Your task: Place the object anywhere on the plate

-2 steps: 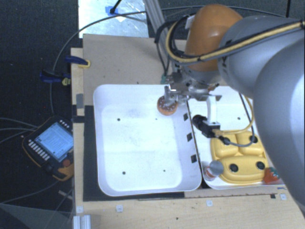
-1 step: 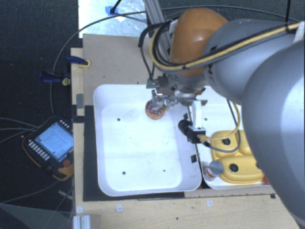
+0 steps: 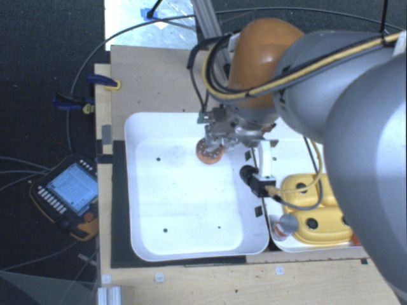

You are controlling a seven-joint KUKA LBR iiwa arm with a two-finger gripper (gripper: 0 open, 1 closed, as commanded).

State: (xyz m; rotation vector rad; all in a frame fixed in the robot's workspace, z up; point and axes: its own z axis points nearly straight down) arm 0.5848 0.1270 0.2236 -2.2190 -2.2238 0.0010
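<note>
Camera view
Nearest the lens: grey arm (image 3: 356, 126), its bulk covering the right side, with the orange band (image 3: 261, 49) above the wrist and yellow and black cables looped round it.
Claw: the claw (image 3: 215, 142) hangs below the wrist over the upper right part of the left bin (image 3: 146, 234); whether it is open or closed I cannot tell, as the wrist body hides that part.
Object: a small round brownish object (image 3: 208, 151) sits right under the claw tip, over the white floor of the left bin near its upper right corner; whether it is gripped, merely touched or lying free cannot be told.
Plate: a yellow item (image 3: 315, 218) with dark holes lies in the right bin (image 3: 299, 245), partly behind the arm; nothing I can surely call a plate is plain to see, and it may be hidden by the arm.
Desk: the desk (image 3: 152, 81) carries both bins; a handheld pendant (image 3: 68, 192) lies off its left edge.
Step in hand: by my judgement, the pick-up or the start of the carry.
Next move calls for: a confirmed hold on the object, a clean lift above the bin wall, then travel to the plate and a gentle release there.
</note>
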